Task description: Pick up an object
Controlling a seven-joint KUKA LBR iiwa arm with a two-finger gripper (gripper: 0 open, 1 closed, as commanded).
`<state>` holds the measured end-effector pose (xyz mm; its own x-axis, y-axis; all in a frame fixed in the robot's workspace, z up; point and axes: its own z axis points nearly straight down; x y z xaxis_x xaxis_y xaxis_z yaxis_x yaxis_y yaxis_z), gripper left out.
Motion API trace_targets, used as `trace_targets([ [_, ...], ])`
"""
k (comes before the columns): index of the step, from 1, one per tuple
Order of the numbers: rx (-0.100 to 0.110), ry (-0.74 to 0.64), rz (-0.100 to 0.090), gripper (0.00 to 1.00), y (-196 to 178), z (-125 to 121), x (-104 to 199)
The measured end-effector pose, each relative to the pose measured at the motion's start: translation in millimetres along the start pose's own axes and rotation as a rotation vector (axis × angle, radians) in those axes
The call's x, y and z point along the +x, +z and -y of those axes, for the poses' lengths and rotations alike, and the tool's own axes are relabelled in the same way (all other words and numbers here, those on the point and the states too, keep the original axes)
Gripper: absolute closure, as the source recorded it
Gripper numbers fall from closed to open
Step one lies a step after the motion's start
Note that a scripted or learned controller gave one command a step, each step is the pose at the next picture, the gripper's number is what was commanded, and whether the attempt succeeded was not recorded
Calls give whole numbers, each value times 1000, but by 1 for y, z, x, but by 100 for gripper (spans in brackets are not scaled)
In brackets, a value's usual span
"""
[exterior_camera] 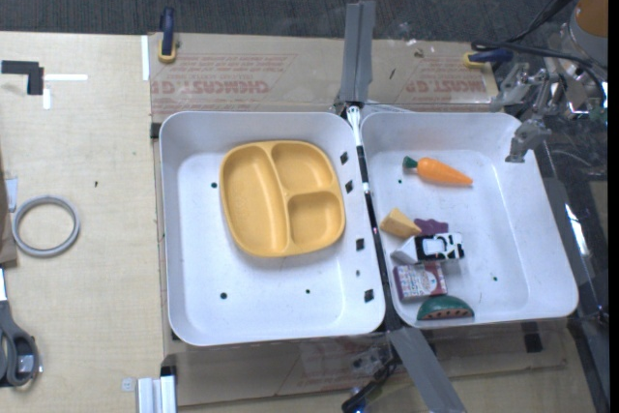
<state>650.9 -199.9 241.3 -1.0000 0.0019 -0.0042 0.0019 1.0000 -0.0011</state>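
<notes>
Toys sit in the right bin (pixel 542 208): we see a toy carrot (pixel 440 171) near its top, and a cheese wedge (pixel 399 224) and small boxes (pixel 429 264) lower down. A yellow plate (pixel 282 197) fills the left bin (pixel 184 237). The claw (pixel 527 135) hangs at the upper right, above the right bin's corner. We cannot tell its state.

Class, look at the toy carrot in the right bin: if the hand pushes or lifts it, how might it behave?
The carrot looks rounded and tapered, so a push would probably roll it in a curve. Its smooth surface may slip between fingers. It lies apart from the cheese wedge, so it likely moves alone.
</notes>
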Motion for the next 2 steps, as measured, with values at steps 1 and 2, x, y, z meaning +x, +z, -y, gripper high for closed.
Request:
trace_targets([
  [1,0,310,-2,0,129,-5,23],
  [2,0,362,0,0,87,-3,45],
])
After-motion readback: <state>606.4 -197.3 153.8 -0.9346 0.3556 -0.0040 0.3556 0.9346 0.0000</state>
